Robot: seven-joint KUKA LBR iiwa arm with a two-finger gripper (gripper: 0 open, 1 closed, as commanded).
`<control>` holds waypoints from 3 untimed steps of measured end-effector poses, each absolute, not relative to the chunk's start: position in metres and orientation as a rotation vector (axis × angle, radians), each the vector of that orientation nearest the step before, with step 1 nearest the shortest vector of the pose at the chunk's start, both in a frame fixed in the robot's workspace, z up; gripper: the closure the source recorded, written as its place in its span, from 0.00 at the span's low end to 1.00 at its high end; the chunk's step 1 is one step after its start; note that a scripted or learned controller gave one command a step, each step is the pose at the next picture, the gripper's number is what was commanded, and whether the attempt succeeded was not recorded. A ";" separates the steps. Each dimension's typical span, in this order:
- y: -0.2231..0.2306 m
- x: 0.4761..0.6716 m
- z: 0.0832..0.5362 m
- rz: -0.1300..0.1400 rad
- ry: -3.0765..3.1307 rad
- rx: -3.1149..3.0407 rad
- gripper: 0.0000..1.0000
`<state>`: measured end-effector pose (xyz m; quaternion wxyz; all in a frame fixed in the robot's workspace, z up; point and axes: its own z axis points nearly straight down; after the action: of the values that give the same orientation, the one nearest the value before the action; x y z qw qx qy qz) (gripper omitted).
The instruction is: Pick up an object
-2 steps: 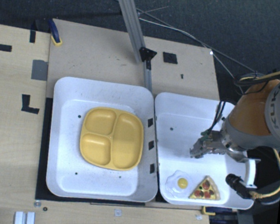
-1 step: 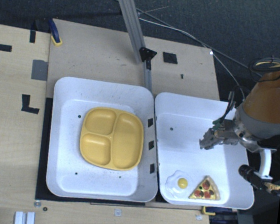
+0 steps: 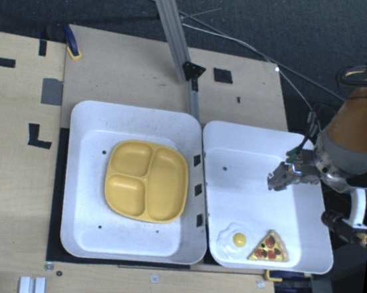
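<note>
Camera view shows two white bins on the table. Left bin holds a yellow divided plate. Right bin holds a toy fried egg and a toy pizza slice, both at its near edge. The pincer hangs above the right bin's middle, apart from both toys, grasping nothing; if it is released or clenched I cannot tell.
</note>
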<state>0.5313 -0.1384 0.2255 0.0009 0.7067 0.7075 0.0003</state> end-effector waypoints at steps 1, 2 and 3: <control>-0.093 0.532 0.218 -0.001 2.228 2.218 1.00; -0.035 0.525 0.214 -0.002 2.230 2.216 1.00; 0.019 0.524 0.205 -0.003 2.231 2.217 1.00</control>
<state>0.5245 0.0193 0.2054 -0.0019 0.7048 0.7094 -0.0009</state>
